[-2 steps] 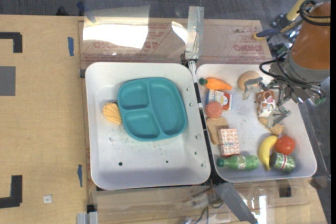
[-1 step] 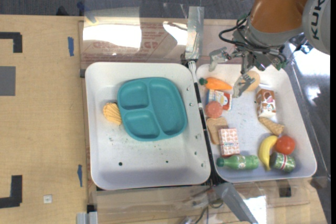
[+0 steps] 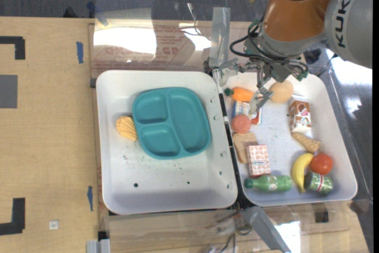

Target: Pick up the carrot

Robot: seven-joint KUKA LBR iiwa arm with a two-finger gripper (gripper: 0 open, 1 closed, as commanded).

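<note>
The hand (image 3: 262,93) hangs over the back of the right bin (image 3: 340,145), just beside the carrot (image 3: 242,93), which lies against the bin's left wall among crowded toy food. Whether the hand is released or clenched, one cannot tell. A close could miss the carrot, or catch the packet (image 3: 242,109) and the round red piece (image 3: 241,124) just in front.

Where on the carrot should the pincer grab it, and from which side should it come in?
Grip the carrot across its thick orange middle, coming straight down from above. It lies flat near the right bin's far left corner, long axis running left to right, so closing across its narrow width looks safest. The bin wall and the packet beside it leave little room for a sideways approach.
</note>
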